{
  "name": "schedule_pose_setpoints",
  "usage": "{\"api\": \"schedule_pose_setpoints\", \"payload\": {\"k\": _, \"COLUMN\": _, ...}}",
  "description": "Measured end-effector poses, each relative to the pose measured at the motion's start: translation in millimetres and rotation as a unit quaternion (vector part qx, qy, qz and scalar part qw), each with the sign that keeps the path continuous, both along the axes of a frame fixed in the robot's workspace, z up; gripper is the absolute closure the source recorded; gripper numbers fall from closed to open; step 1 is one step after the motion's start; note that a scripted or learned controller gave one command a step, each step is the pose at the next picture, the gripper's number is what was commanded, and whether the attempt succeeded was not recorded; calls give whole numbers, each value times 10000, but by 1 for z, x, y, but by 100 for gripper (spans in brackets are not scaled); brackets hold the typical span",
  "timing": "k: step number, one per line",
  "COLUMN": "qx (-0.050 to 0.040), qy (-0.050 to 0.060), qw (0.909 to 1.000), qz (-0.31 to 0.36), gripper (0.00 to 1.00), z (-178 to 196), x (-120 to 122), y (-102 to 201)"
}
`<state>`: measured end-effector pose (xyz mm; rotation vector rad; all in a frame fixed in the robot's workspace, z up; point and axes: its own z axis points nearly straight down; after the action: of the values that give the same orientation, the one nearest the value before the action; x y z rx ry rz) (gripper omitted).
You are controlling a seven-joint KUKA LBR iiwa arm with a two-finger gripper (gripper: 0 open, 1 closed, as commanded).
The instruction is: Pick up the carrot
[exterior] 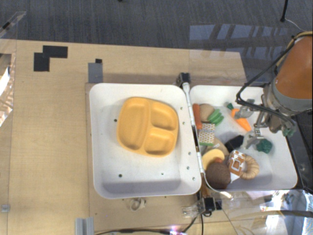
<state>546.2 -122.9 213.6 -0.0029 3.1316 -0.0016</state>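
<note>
The gripper (256, 132) hangs over the right bin (288, 180), and I cannot tell how it is set. The carrot (241, 121) lies just to its left on the bin floor, near a green toy (264, 146). A yellow divided plate (147, 126) sits in the left bin (100, 146).

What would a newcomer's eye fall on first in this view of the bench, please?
First, the yellow tray, lying alone in the left bin. Next, the right bin with its crowd of toy foods, the carrot among them near its upper middle. Last, the arm with its orange band at the right edge, its pincer hanging just right of the carrot.
</note>
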Motion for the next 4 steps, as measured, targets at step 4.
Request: {"api": "schedule_pose_setpoints", "payload": {"k": 4, "qx": 27, "qy": 13, "qw": 9504, "qz": -3112, "gripper": 0, "z": -109, "x": 99, "y": -81}}
